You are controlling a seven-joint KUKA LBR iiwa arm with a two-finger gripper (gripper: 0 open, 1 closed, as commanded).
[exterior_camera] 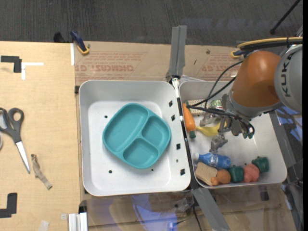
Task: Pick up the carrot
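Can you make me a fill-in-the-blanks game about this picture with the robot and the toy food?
1. The carrot lies in the ____ bin.
2. The teal plate has ____ compartments.
3. The scissors lie on the bench, to the ____ of both bins.
4. The hand hangs over the ____ bin.

Missing words: right; three; left; right

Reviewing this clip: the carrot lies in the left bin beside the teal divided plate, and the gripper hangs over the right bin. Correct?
Not quite. The camera view shows the carrot in the right bin, against its left wall. The teal divided plate sits alone in the left bin; the gripper does hang over the right bin.
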